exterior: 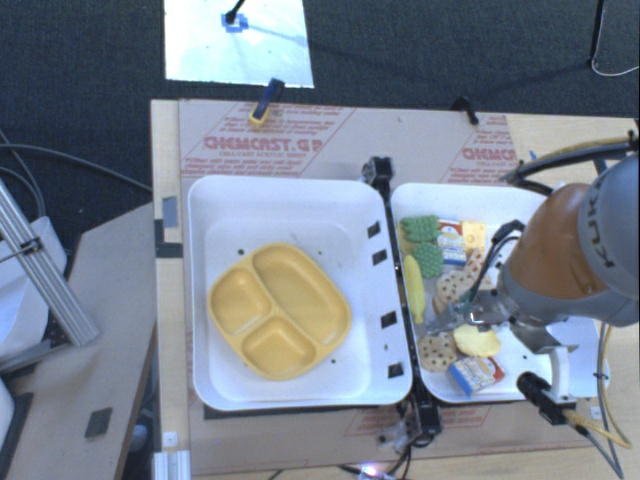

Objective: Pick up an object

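The right bin (590, 383) holds a heap of toy food. Green pieces (424, 243) lie at its back left, with a small white and orange carton (462, 238) beside them. A yellow banana-like piece (412, 283) runs along the left wall. Round brown cookies (436, 351) lie at the front left, a yellow lump (478, 343) next to them, and a blue and white packet (473, 373) at the front. My gripper (466, 311) is low over the middle of this heap, just above the yellow lump and between the cookies. The grey wrist hides what lies under it.
The left bin (230, 203) holds a yellow three-compartment plate (278, 310). A black divider with clips (392, 268) separates the bins. The arm's body (565, 253) covers the right bin's right half. A blue and yellow tool (265, 101) lies on the board behind the bins.
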